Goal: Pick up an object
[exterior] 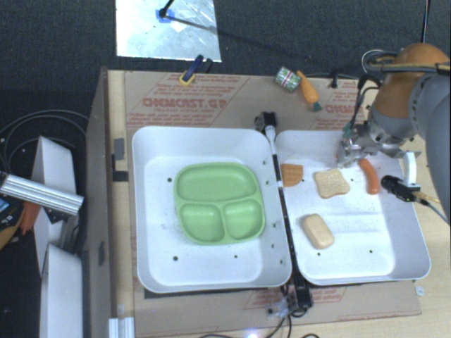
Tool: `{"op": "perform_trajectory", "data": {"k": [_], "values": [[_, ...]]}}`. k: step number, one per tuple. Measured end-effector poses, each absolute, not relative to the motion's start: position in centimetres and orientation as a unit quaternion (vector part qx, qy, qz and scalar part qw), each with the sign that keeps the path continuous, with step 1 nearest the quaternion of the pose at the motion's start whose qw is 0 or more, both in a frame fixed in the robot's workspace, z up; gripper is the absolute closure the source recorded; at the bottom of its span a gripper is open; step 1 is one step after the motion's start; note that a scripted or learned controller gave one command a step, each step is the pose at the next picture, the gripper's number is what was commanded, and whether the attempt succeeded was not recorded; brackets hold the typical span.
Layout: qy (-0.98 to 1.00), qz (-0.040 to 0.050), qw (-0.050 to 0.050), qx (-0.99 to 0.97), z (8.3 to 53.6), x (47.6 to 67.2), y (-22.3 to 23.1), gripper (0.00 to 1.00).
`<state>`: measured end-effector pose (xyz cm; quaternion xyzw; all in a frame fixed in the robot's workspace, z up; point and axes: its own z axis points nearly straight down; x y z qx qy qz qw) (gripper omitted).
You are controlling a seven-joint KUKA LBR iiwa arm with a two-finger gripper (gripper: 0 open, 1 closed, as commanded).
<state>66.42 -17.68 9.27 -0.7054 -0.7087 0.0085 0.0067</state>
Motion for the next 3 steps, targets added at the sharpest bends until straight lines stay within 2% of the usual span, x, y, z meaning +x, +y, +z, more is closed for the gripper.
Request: {"op": "perform_trajectory", "data": {"k": [1,2,3], "values": [[-0.708,-0.0017,-0.004,-0.707,19.5,66.4,-20.8,1.0],[-0.708,-0.0008,-0.002,-0.706,19.3,66.3,-20.7,0.0],[-0.709,-0.0007,0.001,-0.706,13.2,66.2,-13.9,0.0]]}}
